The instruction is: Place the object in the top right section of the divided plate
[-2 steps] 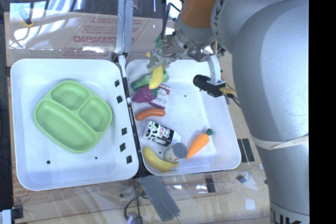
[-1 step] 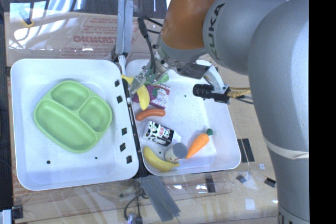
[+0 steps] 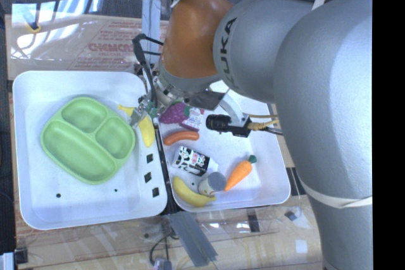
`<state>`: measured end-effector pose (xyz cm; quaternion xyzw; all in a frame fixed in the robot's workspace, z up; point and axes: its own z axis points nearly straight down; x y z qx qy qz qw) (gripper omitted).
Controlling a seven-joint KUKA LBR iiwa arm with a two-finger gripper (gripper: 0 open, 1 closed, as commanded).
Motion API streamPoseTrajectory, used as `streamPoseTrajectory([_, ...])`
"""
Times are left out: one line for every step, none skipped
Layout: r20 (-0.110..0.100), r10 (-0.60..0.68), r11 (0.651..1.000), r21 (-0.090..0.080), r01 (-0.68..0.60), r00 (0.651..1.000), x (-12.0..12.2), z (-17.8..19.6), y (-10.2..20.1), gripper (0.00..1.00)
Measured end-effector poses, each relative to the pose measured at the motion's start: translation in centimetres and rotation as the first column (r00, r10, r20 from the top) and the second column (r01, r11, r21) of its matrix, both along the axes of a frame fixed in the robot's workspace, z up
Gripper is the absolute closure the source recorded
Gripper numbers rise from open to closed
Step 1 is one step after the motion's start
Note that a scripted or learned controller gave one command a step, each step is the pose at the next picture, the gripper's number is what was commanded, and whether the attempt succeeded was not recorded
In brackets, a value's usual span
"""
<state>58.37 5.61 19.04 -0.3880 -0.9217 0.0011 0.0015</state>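
From above, the two-finger gripper hung over the wall between the bins, seemingly pinching a small yellow banana-like piece; carrying seemed underway. Next: leftward to the green divided plate's top right section. The right white bin held a carrot, sausage and banana.

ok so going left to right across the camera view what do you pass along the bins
green divided plate → small yellow piece at the bin edge → sausage → black-and-white carton → carrot
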Motion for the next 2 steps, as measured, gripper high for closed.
streamPoseTrajectory([0.0, -0.001, 1.0, 0.0, 0.001, 1.0, 0.01, 0.01, -0.04, 0.0])
streamPoseTrajectory([0.0, -0.001, 1.0, 0.0, 0.001, 1.0, 0.01, 0.01, -0.04, 0.0])
